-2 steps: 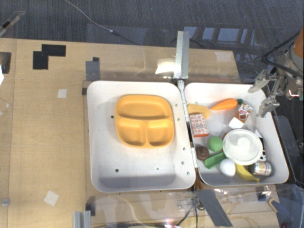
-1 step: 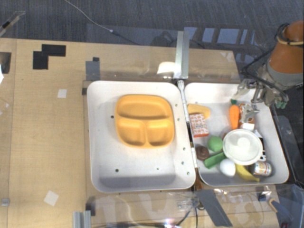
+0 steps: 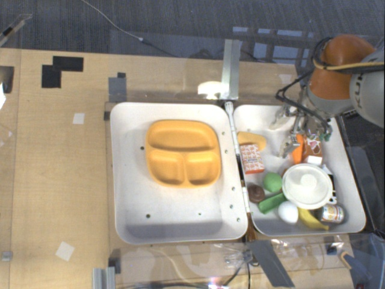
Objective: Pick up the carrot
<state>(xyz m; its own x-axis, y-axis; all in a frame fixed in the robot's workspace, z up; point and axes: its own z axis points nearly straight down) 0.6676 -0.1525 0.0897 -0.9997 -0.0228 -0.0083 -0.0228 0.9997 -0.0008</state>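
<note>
One carrot (image 3: 297,152), orange, short, upright-ish in right bin (image 3: 352,179); tool (image 3: 299,138) just above, grip state unclear.

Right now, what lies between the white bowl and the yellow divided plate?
In the camera view, between the round white bowl and the yellow three-compartment plate lie a green pepper-like toy, a small printed packet, and the bins' adjoining walls.
</note>
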